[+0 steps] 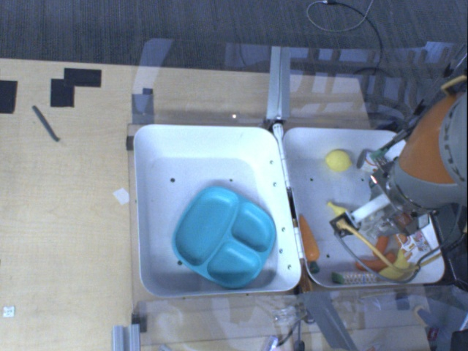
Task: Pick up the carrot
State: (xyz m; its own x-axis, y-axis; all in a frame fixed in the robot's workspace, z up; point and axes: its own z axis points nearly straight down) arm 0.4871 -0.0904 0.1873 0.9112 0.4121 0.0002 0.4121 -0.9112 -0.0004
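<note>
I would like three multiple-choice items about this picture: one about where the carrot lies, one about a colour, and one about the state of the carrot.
1. Where does the carrot lie?
A. In the left bin, on the plate
B. In the right bin, along its left wall
C. On the bench, outside both bins

2. What colour is the divided plate in the left bin?
A. Blue
B. Red
C. Green

3. What is the state of the carrot?
A. Lifted above the bin
B. Lying on the bin floor, apart from the arm
C. Resting on the ball

Answers:
1 B: the orange carrot sits just inside the right bin's left wall.
2 A: the plate's three compartments are light blue.
3 B: it lies flat, with the arm off to the right, and the yellow ball lies farther back.
</note>
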